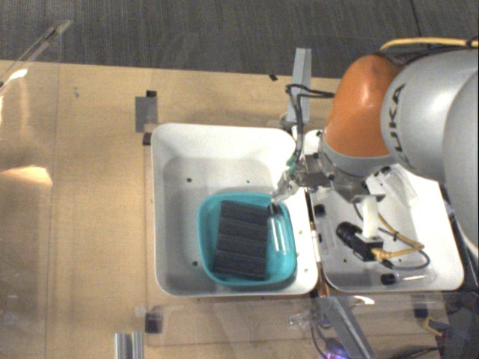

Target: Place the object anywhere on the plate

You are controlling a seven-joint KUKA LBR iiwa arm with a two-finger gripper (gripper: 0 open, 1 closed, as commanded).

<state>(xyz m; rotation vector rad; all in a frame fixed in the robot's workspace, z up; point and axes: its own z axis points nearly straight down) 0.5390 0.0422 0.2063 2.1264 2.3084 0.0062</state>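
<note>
A teal plate (282, 251) lies in the left white bin (174, 200), toward its front right. On the plate rests a dark grey ridged block (241, 239), lying lengthwise and nearly flat. My gripper (278, 195) hangs at the plate's upper right rim, just above the block's far right corner. Whether it touches the block is unclear. The grey arm with its orange band (359, 114) reaches in from the right, over the seam between the bins.
The right white bin (441, 268) sits under the arm and is largely hidden by it. A grey upright post (301, 69) stands behind the bins, and a small bracket (147, 112) sits at the left bin's far left corner. Bare wooden bench (75, 223) extends to the left.
</note>
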